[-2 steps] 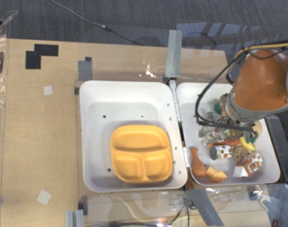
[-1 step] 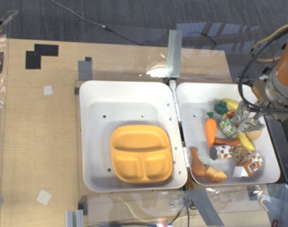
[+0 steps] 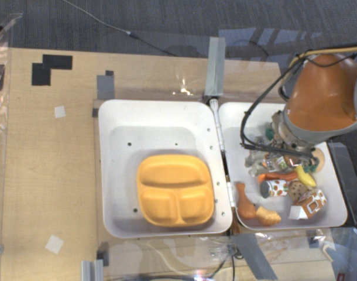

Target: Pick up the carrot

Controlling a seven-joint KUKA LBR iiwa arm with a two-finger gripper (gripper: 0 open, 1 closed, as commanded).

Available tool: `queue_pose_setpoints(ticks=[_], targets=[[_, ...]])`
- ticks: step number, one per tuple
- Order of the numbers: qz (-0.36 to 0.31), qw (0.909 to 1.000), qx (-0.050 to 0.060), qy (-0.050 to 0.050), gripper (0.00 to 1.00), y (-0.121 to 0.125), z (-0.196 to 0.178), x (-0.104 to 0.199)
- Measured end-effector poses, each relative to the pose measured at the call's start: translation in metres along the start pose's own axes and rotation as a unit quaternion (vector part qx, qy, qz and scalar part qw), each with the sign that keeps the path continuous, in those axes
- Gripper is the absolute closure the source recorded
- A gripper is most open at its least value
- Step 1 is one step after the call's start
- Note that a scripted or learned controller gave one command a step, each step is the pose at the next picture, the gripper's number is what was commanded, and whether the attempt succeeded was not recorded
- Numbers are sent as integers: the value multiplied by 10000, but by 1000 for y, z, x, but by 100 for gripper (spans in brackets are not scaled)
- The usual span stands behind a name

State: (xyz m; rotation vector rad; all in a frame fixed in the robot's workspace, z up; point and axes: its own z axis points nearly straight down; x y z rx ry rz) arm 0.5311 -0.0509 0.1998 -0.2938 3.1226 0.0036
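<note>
The carrot (image 3: 279,175) is a thin orange stick lying roughly left to right in the middle of the right bin (image 3: 231,122), among other toy foods. The arm's orange band and grey wrist hang over the bin's far right part. The gripper (image 3: 282,155) sits under the wrist, just beyond the carrot and close over the pile; the wrist and black cables hide most of it.
Around the carrot lie a yellow banana (image 3: 305,178), a small can (image 3: 274,188), a brown cookie (image 3: 295,189), a little house-shaped box (image 3: 311,202), a drumstick (image 3: 244,199) and a croissant (image 3: 268,216). The left bin (image 3: 117,122) holds a yellow divided plate (image 3: 175,189).
</note>
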Motion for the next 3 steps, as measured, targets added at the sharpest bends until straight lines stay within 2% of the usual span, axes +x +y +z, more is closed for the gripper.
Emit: queue_pose_setpoints(ticks=[1, 2, 3], targets=[[-749, 9972, 4, -17, 100, 63, 14, 10], [-1274, 9918, 46, -55, 100, 11, -73, 24], [-3122, 9500, 26, -30, 100, 20, -87, 23]])
